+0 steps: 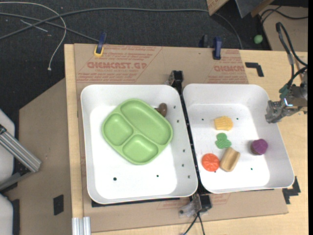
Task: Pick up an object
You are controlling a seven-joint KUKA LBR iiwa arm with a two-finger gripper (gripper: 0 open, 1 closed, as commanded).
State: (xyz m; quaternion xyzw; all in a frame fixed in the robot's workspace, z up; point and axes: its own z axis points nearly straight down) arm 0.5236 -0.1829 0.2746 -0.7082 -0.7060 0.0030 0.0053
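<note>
The right bin (244,93) holds a yellow ridged piece (223,124), a small green piece (223,141), a red-orange round piece (211,162), a tan cylinder (229,159) leaning against it, and a purple ball (259,146). In the left bin (98,170) lies a green divided plate (137,131) with a small brown lump (162,109) at its upper right edge. My gripper (279,109) sits at the far right, just outside the right bin's right rim and above the purple ball in the view. Nothing shows between its tips.
Both bins rest on a cardboard sheet (122,62) held by blue clamps (100,44) at the back. A black bracket (176,77) joins the bins at the top. Cables run over the dark floor behind the bench.
</note>
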